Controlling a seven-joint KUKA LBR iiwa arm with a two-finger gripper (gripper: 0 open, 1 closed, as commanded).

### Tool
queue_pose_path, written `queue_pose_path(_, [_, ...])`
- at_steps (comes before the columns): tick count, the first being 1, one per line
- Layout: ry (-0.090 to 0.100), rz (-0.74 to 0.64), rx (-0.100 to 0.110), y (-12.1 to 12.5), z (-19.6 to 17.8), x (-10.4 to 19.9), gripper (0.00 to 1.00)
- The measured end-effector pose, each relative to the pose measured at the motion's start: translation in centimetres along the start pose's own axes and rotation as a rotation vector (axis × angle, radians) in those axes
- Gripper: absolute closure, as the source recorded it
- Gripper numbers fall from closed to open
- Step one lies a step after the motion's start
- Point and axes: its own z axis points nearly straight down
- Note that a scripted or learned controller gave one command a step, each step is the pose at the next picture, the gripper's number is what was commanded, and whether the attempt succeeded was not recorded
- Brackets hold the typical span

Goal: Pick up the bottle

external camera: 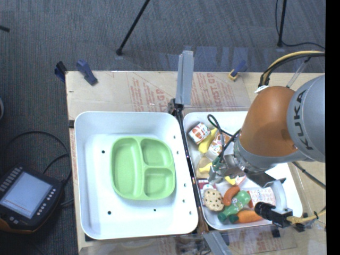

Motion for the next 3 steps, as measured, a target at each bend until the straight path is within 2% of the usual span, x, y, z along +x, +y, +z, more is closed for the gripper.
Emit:
queue_pose_path(1, [-0.001,0.658,0.001,0.7,0.0,9.1,1.0])
queue_pose_path(2, [-0.003,0.689,-0.002,0.6,-10.3,13.6,1.0])
queue_pose_path(3, [-0.002,0.926,-0.006,1.6,-21.0,20.7,1.0])
